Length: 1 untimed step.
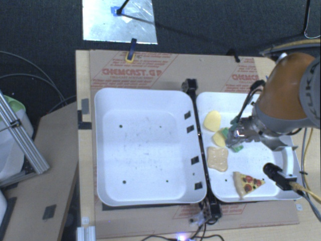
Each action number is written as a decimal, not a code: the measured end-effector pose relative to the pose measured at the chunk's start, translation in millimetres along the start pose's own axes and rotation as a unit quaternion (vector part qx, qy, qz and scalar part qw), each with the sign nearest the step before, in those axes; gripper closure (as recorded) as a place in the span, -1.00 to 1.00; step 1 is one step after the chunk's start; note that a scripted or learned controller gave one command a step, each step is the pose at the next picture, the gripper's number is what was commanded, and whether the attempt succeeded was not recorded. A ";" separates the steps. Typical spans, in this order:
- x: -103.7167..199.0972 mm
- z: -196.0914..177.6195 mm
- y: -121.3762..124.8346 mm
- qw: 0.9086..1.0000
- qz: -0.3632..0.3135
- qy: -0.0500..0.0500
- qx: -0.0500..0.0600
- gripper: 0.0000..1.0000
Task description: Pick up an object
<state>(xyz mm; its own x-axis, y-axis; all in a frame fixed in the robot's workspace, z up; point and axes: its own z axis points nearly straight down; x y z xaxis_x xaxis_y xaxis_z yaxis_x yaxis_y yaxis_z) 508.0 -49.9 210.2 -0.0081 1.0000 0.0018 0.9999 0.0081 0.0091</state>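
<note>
Jaws (234,140) amid toys, left bin (145,147) bare.

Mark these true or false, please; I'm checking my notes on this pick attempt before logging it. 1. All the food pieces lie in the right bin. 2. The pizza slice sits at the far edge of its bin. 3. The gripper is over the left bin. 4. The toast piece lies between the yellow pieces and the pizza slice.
1. True: the yellow pieces, toast piece and pizza slice all lie in the right bin.
2. False: the pizza slice lies by the near edge.
3. False: the gripper is over the right bin, beside the yellow pieces; the left bin is across the divider.
4. True.
</note>
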 end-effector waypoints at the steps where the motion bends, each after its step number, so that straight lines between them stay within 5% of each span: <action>1: 45.6 15.0 -20.1 1.000 0.000 0.000 0.005 1.00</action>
<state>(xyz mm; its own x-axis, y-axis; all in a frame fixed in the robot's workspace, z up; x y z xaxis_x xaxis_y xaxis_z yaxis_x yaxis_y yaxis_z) 487.6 -4.5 195.1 -0.0084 1.0000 0.0026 1.0000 0.0084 -0.0008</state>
